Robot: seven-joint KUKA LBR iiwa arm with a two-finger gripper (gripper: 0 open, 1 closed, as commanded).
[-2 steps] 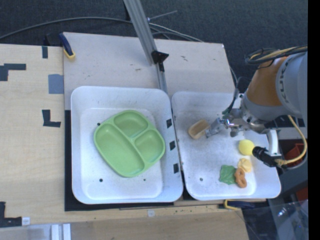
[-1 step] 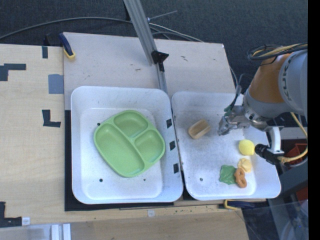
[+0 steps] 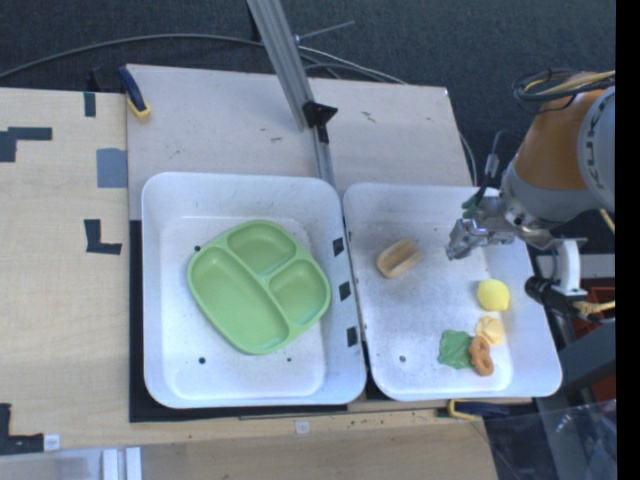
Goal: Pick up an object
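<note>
In the right bin a tan bread-like piece lies near the left side. A yellow round item sits toward the right wall. Below it are a pale yellow piece, an orange pretzel-like piece and a green leafy item, close together. My gripper hangs over the upper right part of this bin, right of the tan piece and above the yellow item. Nothing shows between its fingers.
The left bin holds a green divided plate. A grey metal pole slants across the back of the bench. A blue and yellow clamp sits at the back left. Cables run behind the bins.
</note>
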